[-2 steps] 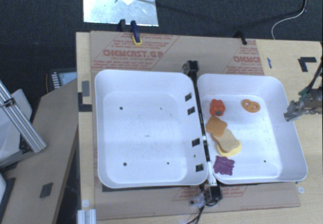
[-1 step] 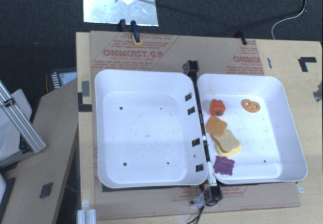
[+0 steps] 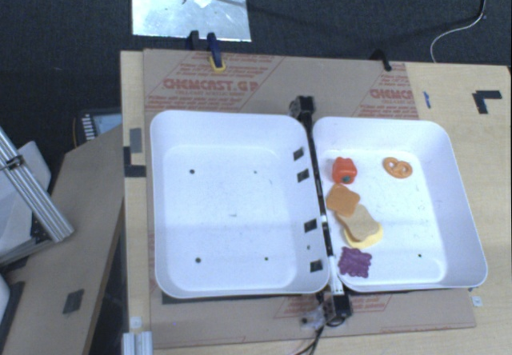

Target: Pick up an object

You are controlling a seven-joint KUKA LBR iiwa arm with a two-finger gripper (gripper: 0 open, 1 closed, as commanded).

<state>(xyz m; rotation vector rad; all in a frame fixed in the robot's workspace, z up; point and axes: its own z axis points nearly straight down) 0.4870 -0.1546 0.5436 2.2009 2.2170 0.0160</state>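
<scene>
Pre-grasp stage; nothing lifted yet. I cannot tell the state of my hand from this view. All candidates sit in the right bin: red block, pretzel, toast slices, purple piece. Next move, I judge: descend over the pretzel, which lies apart from the rest.

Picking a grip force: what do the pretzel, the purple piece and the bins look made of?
Pretzel: likely molded plastic toy food, smooth orange-brown. Purple piece: bumpy like a grape cluster, probably plastic or rubber; too small to tell. Bins: white, thin rounded walls, matte, apparently formed plastic.
</scene>
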